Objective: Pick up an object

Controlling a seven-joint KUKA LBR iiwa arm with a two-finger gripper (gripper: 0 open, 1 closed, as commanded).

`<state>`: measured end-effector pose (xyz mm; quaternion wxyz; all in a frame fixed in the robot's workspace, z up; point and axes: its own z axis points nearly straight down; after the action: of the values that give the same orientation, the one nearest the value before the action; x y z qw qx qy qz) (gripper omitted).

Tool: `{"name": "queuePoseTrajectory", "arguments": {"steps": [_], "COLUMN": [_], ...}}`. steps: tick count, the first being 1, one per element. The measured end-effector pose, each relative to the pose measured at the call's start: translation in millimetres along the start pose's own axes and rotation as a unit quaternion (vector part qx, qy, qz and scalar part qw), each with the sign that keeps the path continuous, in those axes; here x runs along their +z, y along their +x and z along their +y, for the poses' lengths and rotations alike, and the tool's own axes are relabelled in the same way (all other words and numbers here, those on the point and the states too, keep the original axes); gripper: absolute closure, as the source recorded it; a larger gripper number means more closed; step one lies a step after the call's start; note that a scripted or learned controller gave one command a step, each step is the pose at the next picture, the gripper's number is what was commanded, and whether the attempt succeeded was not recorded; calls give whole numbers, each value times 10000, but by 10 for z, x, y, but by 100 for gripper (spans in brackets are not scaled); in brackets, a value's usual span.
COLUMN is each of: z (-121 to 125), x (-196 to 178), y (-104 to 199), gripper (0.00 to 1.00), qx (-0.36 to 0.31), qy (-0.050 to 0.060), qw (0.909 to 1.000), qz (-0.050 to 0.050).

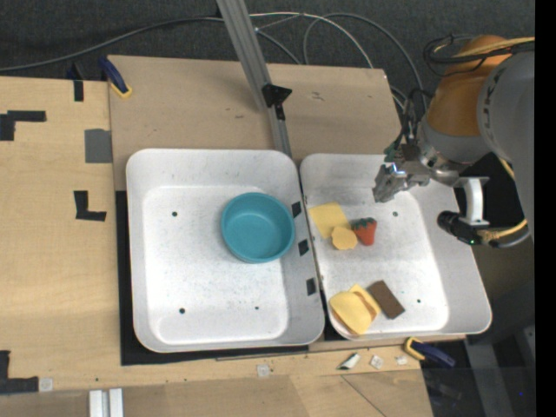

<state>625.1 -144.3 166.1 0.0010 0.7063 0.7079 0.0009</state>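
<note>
The end effector (387,185) is seen above the far part of the right bin (452,320), apart from the objects; whether it is wide or narrow cannot be told, and nothing is seen held in it. In the right bin, a yellow block (327,218), a small yellow piece (344,239) and a red piece (366,231) are grouped at the left-centre, while a yellow shape (353,310) and a brown block (386,299) lie touching at the near edge. A blue bowl (256,226) is set upright in the left bin (165,259) on the surface (191,102).
</note>
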Motion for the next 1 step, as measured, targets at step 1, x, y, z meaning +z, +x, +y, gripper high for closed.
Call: {"name": "queuePoseTrajectory", "arguments": {"steps": [1], "z": [-48], "x": [-449], "y": [-26], "gripper": [100], "qx": [7], "qy": [-3], "qw": [10000], "qz": [-4]}}
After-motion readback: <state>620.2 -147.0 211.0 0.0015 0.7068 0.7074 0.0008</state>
